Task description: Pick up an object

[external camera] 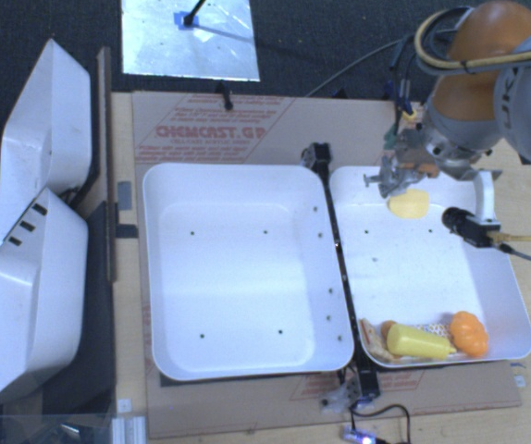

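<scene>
My gripper point(393, 182) hangs over the back of the right bin point(501, 289), reaching in from the right. Just to its right a pale yellow round object point(410, 203) lies on the bin floor, touching or nearly touching the fingertips. At the bin's front edge lie a yellow elongated object point(418, 342), an orange round object point(469, 332) and a flat waffle-patterned piece point(373, 337). The view from above does not reveal the fingers' gap.
The left bin point(159, 276) stands beside the right one, with a black divider point(337, 248) between them. Two white bins point(34, 239) lean at the far left. A black cylinder with a cable point(464, 224) sticks out near the wrist.
</scene>
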Tool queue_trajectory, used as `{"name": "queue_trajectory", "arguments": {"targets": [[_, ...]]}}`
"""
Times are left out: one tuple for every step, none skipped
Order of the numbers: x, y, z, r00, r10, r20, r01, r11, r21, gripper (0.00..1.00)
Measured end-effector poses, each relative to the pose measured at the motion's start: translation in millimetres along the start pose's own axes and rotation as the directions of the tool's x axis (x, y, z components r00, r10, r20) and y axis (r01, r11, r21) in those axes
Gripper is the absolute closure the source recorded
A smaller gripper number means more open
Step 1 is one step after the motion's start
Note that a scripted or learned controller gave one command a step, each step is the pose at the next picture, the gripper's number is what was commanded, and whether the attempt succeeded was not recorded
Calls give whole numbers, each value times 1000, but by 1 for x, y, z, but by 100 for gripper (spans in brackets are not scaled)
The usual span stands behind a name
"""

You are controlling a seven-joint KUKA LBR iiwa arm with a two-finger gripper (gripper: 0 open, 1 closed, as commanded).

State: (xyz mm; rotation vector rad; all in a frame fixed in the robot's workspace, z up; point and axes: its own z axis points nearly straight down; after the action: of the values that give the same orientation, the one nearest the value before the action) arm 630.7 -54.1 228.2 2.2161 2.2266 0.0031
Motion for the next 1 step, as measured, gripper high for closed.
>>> {"name": "queue_trajectory", "arguments": {"targets": [[45, -2, 2, 1000, 1, 0, -1, 1000, 1, 100]]}}
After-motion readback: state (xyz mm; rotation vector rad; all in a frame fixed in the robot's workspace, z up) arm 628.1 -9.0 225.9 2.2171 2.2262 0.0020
